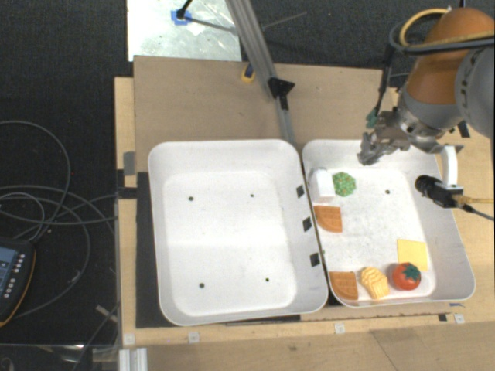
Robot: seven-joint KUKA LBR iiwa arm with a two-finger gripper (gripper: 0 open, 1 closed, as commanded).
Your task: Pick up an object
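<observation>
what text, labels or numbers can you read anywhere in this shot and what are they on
No text can be read in this view.
The handheld device at the left edge has a screen and buttons, but its markings are too small and blurred to read.
The toy food items in the right bin, the white block and the gripper show no readable labels.

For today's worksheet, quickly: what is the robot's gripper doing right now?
Two-finger gripper: above the far end of the right shallow white bin; open or closed cannot be told.

White bins [232, 154], red tomato [407, 276], yellow block [412, 252].
</observation>
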